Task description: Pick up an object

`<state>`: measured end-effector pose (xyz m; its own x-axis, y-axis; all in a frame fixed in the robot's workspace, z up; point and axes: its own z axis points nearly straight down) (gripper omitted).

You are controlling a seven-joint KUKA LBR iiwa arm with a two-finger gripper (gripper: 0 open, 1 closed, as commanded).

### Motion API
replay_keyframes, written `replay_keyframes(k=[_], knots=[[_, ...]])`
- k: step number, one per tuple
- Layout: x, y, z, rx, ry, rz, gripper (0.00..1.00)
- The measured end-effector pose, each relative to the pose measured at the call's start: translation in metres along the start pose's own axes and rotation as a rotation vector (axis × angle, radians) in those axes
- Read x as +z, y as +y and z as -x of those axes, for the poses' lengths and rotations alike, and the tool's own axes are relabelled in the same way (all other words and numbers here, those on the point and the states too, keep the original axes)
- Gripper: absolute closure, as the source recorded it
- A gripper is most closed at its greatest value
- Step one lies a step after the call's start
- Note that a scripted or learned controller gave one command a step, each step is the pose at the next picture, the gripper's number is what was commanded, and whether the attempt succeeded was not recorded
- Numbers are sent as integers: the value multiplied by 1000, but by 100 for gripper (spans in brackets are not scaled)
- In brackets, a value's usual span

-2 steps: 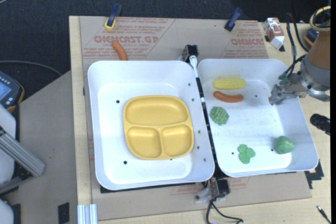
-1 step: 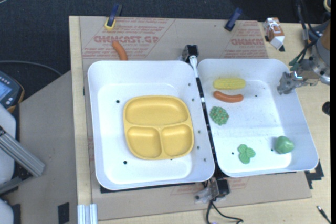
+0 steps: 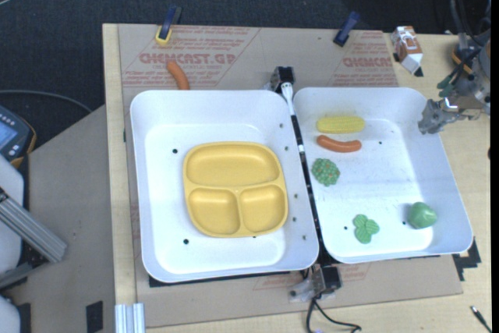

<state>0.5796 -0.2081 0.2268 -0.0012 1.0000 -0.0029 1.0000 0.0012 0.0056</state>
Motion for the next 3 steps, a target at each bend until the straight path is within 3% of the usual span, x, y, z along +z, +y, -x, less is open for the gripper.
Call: replay_keyframes(k=[3], knots=[[12, 19, -176, -6, 5, -5, 100]])
